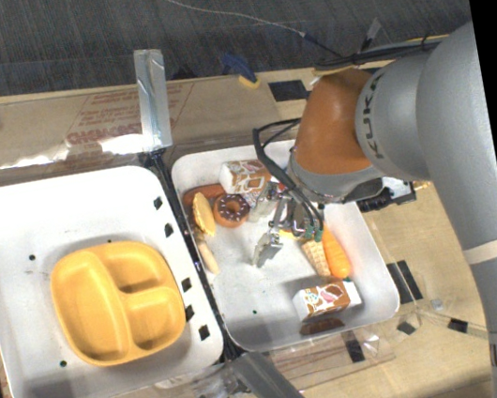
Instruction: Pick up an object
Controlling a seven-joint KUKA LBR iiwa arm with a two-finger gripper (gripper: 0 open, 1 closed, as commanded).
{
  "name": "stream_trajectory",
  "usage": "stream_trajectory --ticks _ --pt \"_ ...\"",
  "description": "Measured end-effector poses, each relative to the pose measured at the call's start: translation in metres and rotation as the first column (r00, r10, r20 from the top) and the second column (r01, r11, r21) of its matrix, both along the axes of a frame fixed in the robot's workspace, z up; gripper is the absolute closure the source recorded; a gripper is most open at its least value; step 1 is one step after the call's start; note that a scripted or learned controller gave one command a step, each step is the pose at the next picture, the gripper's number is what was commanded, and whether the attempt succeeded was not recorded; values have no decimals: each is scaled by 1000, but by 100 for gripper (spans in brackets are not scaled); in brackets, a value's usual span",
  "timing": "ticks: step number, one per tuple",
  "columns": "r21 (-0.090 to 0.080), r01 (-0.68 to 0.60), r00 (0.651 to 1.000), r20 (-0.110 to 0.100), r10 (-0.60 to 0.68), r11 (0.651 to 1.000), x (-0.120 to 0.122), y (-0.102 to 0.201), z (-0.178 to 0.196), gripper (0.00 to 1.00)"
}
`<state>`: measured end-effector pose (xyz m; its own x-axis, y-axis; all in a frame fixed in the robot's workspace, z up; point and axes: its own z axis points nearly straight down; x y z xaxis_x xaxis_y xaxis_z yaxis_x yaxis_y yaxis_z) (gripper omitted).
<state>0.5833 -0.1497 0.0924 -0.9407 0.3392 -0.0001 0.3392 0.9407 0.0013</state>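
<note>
In the right shallow white bin [251, 321], the metal two-finger hand [272, 241] hung fingers apart, clamping nothing, probably lining up on the orange plastic carrot [335, 254] just beside it.

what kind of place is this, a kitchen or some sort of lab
Most likely a robotics lab bench set up for grasping trials, not a kitchen. A grey industrial arm reaches over two white bins taped to cardboard, and the food in the right bin, such as the donut, looks like toys.
</note>
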Motion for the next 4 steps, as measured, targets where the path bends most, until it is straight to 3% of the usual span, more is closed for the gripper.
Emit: stream_trajectory --ticks 1,2,3,4 --pt "1 58 998 -27 -58 998 57 -5 29 0" --pt "-4 78 997 16 -78 997 17 -60 8 0" --pt "1 246 969 10 -246 969 -52 -44 4 0" --pt "1 238 971 13 -238 971 -49 -44 15 100"
